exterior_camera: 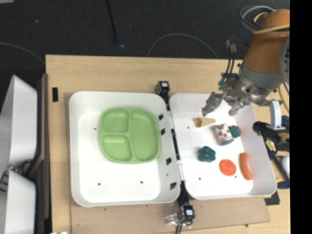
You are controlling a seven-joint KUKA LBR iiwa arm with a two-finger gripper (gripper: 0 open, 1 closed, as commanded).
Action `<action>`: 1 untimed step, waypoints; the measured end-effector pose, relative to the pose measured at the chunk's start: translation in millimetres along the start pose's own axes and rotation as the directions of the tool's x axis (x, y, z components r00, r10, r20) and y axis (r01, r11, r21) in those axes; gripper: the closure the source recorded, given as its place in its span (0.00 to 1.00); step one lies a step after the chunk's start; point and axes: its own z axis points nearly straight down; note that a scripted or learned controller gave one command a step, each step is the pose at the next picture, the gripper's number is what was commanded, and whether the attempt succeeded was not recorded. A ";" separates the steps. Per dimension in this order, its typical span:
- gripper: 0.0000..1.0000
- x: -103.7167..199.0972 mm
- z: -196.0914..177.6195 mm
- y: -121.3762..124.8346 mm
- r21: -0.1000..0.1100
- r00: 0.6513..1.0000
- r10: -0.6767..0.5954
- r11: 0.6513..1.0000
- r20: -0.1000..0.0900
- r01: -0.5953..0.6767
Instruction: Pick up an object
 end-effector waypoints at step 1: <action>0.00 0.1 -7.1 2.0 -0.012 1.000 -0.003 1.000 0.001 0.003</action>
